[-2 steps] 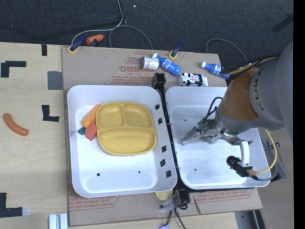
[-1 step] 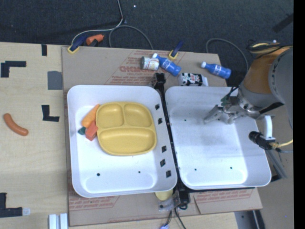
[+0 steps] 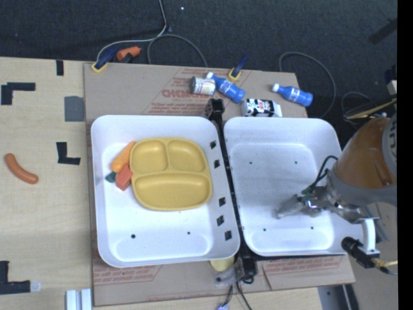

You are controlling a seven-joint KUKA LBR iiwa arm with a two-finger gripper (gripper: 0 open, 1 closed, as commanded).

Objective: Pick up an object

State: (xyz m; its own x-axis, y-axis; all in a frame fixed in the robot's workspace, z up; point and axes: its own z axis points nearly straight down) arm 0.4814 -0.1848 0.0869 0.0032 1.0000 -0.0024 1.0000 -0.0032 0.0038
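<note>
Camera view: the arm reaches in from the right over the right bin, its pincer low above the near part of that bin's floor. The grey fingers point left, but whether they are parted or closed cannot be told from this angle, and nothing is seen between them. In the left bin lies a yellow divided tray, with an orange carrot-shaped toy and a red piece touching its left edge. On the table beyond the bins lie two small blue bottles, a white bottle and a black-and-white carton. Far left on the table, well apart from the bins, rests an orange sausage toy.
</note>
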